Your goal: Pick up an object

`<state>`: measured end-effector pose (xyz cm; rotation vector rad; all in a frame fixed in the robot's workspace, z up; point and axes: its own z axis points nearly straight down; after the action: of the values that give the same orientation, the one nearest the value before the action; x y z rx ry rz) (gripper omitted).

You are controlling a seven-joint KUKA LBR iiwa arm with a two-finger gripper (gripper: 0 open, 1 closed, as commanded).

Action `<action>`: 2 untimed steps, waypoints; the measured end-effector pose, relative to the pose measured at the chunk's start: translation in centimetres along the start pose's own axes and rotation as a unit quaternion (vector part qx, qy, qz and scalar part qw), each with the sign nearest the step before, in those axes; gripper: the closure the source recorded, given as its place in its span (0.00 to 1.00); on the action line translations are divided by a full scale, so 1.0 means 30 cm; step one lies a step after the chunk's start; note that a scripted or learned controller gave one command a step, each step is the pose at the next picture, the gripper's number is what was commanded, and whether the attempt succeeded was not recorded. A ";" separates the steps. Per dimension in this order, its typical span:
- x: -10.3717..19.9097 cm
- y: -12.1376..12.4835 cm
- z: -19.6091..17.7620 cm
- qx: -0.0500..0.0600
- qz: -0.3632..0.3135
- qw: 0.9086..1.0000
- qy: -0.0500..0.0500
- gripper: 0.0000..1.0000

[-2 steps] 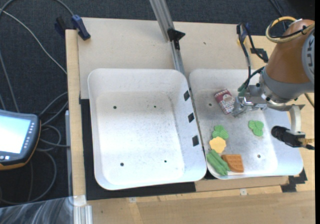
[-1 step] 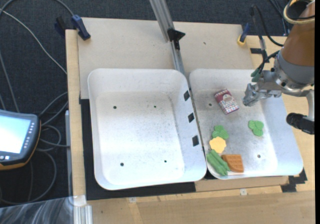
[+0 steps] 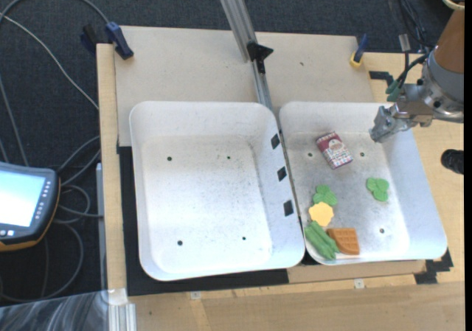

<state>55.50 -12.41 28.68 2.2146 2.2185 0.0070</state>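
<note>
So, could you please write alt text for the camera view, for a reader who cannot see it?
A grey robot arm's tool hangs over the far right part of the right white bin, which holds a red carton, two green pieces, a yellow piece, a green pod and an orange waffle. The left bin sits alongside.

left bin [image 3: 147, 175] lies open; right bin [image 3: 413, 175] crowded along its near edge by small objects [image 3: 328, 223].

A red-and-white carton [image 3: 335, 150] lay among green pieces [image 3: 378, 189], a yellow piece [image 3: 321, 213] and an orange waffle-patterned block [image 3: 344, 241] in the speckled white bin [image 3: 413, 167].
</note>
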 end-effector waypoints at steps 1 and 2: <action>0.163 0.005 0.048 0.006 -0.002 1.000 0.002 1.00; 0.340 0.048 0.047 0.003 -0.002 1.000 0.001 1.00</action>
<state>56.93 -2.20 27.25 2.2137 2.2285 0.0034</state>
